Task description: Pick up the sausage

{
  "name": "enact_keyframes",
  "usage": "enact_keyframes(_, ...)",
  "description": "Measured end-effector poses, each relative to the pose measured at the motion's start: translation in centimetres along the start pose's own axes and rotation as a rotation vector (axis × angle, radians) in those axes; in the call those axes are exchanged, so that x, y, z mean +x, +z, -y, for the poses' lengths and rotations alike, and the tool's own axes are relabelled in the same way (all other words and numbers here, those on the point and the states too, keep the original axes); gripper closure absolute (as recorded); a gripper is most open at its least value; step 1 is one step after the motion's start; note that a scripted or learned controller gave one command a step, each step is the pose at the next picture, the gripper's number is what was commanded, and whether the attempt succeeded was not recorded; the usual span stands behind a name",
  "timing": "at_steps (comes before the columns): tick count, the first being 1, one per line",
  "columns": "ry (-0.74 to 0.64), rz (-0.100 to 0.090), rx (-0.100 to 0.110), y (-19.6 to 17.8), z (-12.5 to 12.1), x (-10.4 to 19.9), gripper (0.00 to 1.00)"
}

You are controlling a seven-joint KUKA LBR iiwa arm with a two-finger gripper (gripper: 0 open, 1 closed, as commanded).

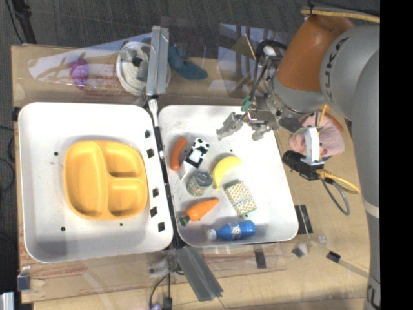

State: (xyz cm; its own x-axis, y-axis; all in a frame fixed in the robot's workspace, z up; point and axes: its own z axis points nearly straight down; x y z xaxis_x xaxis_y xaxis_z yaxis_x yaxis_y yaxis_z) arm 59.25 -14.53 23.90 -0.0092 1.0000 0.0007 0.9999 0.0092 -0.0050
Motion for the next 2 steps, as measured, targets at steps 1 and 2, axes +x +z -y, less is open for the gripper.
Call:
enact_keyframes(1, -0.155, 0.0, 0.002, 13.3, -0.6, 5.1, 0.0)
enact_keyframes(2, -0.158, 0.001, 0.004, 12.3, -0.6, 5.0, 1.0)
